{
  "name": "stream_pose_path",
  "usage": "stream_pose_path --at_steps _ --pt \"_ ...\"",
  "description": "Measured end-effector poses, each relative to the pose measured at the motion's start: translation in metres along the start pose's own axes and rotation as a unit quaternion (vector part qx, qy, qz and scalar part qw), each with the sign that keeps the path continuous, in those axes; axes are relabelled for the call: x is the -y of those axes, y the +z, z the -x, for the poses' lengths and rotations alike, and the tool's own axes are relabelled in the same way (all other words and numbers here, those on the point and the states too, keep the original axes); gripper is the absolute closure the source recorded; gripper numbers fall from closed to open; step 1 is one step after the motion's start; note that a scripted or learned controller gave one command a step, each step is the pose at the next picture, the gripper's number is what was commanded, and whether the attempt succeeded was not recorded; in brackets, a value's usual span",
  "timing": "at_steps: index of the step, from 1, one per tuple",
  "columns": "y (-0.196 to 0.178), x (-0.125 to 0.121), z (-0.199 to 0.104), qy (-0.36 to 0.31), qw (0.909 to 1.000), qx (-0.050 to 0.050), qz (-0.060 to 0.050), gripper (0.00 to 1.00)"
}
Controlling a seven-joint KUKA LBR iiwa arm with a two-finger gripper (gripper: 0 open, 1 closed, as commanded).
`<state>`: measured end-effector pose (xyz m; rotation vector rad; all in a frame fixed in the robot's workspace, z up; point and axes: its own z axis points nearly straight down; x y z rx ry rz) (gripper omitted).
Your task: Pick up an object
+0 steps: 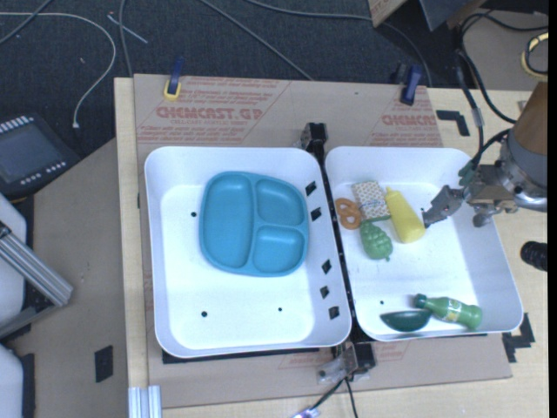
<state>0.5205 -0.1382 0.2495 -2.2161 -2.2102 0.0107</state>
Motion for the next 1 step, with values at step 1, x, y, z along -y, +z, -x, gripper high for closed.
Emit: stream_pose_path --at_steps 1 --pt "-0.0056 -0.0022 -0.0003 -0.001 1.0 0.001 0.006 0.0"
